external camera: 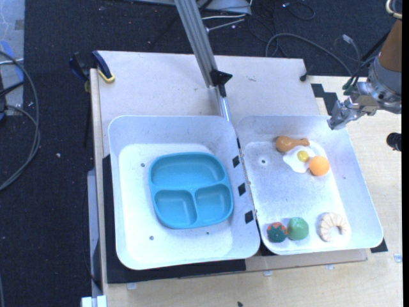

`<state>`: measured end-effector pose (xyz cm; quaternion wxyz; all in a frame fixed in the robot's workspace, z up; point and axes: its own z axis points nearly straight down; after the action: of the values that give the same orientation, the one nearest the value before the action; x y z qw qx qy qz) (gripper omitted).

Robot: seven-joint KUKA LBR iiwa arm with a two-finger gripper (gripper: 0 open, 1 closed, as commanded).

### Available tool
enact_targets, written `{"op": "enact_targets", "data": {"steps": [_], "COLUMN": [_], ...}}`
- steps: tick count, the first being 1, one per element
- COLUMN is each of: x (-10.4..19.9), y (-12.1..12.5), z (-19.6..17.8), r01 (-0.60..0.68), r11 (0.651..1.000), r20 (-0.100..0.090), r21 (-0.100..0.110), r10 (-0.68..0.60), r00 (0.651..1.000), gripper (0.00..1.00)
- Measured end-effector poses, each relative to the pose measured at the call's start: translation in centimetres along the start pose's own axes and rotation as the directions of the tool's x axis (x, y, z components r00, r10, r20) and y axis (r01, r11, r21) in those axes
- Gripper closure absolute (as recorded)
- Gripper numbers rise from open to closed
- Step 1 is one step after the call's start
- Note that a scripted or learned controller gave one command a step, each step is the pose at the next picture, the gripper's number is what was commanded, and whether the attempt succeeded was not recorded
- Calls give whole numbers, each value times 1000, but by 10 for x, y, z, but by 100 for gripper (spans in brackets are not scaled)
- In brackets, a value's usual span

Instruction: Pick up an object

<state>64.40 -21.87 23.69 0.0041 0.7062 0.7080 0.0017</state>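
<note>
Two shallow white bins on bench: blue divided plastic tray left, toy foods (orange ball etc.) right; gripper above rim, grip state unclear.

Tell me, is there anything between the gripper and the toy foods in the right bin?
Nothing visible does. The gripper hangs over the right bin's far right edge. The nearest items, the chicken drumstick, fried egg and orange, lie uncovered to its left in the view, with bare bin between.

arm cut off by right edge, tool finger state too small to tell
</note>
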Motion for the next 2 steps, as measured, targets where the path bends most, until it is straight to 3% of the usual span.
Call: {"op": "enact_targets", "data": {"steps": [1,2], "x": [0,58], "y": [1,-1], "z": [-13,-1], "r01": [0,5], "r11": [1000,1000], "r20": [-2,-5], "r21": [4,10], "r10": [0,-5], "r00": [1000,1000], "gripper": [100,100]}}
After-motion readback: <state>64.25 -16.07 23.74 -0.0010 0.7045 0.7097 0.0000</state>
